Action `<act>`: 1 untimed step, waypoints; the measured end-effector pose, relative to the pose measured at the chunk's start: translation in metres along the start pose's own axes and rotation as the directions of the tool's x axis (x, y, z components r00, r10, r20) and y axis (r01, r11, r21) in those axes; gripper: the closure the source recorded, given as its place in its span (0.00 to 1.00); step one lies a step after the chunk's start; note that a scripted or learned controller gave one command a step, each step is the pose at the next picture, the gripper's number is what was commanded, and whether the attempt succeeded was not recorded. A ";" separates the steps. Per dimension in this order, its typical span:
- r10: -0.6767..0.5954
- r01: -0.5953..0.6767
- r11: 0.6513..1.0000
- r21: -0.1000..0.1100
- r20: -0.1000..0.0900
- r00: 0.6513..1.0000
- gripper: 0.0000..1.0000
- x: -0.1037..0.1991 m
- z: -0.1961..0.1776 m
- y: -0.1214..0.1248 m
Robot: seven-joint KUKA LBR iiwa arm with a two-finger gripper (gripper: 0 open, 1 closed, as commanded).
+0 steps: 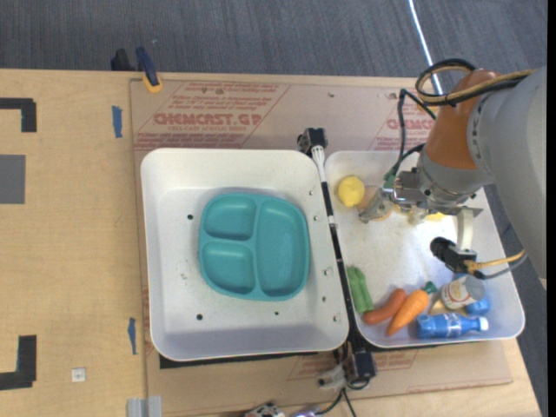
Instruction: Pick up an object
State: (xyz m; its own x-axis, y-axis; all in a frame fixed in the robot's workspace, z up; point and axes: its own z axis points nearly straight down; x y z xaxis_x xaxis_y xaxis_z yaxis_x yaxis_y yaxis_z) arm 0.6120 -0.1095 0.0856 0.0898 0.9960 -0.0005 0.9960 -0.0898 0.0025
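We could not tell how the gripper (391, 200) was set beside the lemon (350, 191); we feared the round fruit might roll clear against the bin wall (334, 224).

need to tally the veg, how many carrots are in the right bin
2, both near the front edge of the right bin: one carrot lying beside the green vegetable, the other carrot crossing it toward the blue bottle. The arm may hide more.
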 end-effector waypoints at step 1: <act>-0.262 0.262 0.965 0.001 0.001 0.965 0.00 -0.001 0.000 0.055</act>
State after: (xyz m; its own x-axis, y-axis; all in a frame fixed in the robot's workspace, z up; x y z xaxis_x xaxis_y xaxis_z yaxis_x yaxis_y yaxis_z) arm 0.6671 -0.1153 0.0853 -0.1746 0.9846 -0.0016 0.9846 0.1746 0.0016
